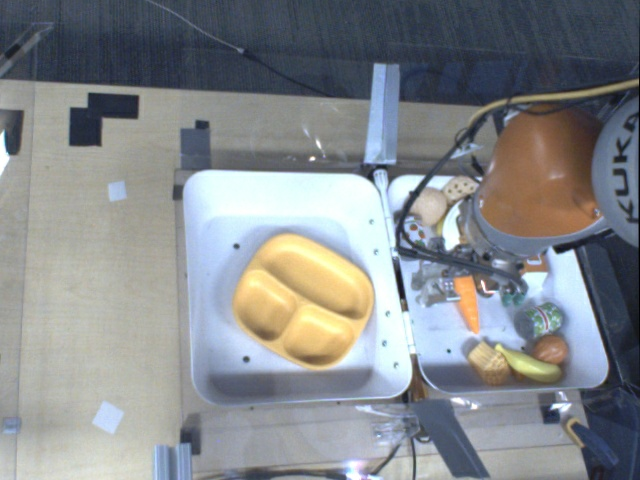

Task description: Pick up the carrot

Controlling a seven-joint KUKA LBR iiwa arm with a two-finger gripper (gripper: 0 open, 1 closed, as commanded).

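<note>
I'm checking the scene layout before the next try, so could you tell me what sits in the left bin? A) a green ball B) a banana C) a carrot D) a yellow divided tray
D: the yellow divided tray lies in the left bin; the carrot is in the right bin.

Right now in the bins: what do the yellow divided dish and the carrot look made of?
yellow divided dish: likely moulded plastic, one even yellow, rounded edges, soft satin sheen along the compartment ridges. carrot: looks like a plastic toy, flat uniform orange, smooth surface; partly covered by the arm, so rubber or foam can't be ruled out.
</note>
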